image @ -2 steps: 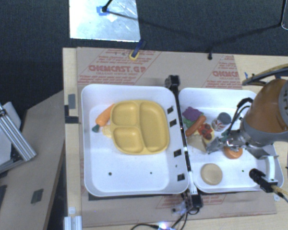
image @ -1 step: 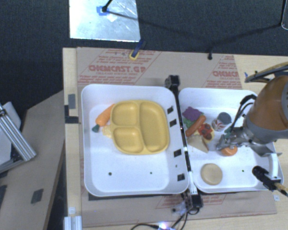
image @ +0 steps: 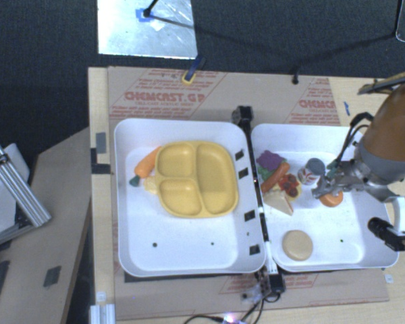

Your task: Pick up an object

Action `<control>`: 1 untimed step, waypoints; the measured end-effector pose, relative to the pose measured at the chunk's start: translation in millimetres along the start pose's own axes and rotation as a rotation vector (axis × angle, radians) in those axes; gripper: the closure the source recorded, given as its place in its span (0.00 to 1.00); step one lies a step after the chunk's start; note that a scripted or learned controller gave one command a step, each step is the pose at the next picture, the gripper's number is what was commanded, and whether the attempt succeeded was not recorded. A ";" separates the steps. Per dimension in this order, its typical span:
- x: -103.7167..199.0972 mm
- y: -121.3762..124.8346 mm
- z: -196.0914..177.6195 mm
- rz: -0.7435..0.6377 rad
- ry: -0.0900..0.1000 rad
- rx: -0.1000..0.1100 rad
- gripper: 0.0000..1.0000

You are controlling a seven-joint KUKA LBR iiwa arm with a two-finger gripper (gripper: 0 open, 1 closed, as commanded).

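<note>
Low, end effector (image: 326, 187) against an orange toy (image: 332, 198).

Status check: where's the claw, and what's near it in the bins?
Claw low in right bin, over orange piece. Nothing seen gripped. Small can and toy food pile close alongside.

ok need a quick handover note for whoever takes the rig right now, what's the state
End effector: down in the right bin, over a small orange item; too small to tell whether it grips anything.
Right bin also holds a purple piece, a red-orange cluster, a can-like item and a tan round disc.
Left bin: yellow divided plate, toy carrot at its left edge.
Done: arm lowered among the objects.
Left: confirm a grasp and lift.
</note>
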State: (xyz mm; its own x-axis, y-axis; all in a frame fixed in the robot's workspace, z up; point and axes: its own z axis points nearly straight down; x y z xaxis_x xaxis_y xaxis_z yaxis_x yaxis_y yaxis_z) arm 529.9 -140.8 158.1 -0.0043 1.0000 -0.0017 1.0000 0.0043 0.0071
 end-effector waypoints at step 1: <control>-1.9 0.8 -43.5 0.000 0.000 0.001 1.00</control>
State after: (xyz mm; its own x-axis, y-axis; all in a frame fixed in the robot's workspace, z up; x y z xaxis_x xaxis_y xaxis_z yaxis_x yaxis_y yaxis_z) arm 530.4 -142.6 201.6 -0.0040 1.0000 -0.0017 1.0000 0.0041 0.0064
